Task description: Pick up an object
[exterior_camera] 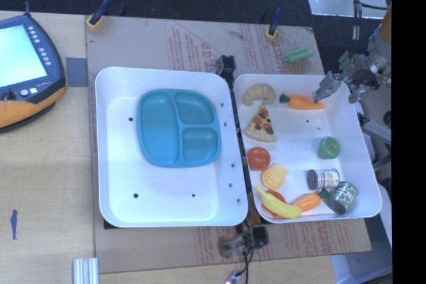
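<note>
The grey arm is cut off at the right of the camera view, so little more than its wrist and the two-finger gripper [338, 86] can be made out. Its jaws hang over the far right corner of the right white bin [363, 143], spread a little, with nothing between them. The orange toy carrot [305, 102] lies just beside the near fingertip; whether they touch is hard to tell.

At the bin's near edge the objects crowd together: a yellow plastic banana [278, 204] overlaps a red piece beneath it, and a second small orange carrot [306, 201] touches a tipped-over tin can [323, 179]. A green round fruit [328, 147] sits apart with free room around it, as does the middle of the bin.

The left white bin [113, 143] holds a blue divided plate [178, 127], with wide bare floor on every side. Both bins rest on brown cardboard clamped to the pale wooden worktop [46, 176].
</note>
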`<state>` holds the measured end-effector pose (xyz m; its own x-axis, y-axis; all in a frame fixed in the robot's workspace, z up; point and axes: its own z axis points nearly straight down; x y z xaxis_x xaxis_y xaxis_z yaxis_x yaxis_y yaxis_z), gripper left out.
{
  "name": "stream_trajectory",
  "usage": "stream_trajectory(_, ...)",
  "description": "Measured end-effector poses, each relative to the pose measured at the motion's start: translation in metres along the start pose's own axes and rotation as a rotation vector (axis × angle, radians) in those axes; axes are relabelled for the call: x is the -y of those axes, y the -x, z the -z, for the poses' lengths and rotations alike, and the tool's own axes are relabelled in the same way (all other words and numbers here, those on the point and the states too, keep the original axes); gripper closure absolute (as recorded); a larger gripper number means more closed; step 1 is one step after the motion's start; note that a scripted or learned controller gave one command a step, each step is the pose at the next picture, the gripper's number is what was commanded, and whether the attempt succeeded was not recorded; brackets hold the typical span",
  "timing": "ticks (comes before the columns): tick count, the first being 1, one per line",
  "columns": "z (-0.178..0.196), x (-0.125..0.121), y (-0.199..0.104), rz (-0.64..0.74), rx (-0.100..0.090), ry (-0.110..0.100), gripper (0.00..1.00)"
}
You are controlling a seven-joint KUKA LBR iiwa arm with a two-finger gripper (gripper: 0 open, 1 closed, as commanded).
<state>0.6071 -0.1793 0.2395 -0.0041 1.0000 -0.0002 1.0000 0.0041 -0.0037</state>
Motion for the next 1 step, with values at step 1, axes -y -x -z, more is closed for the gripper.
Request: stream_trajectory(1,-0.1496,-0.0481,-0.0242,0.000,-0.001,-0.006,0.00)
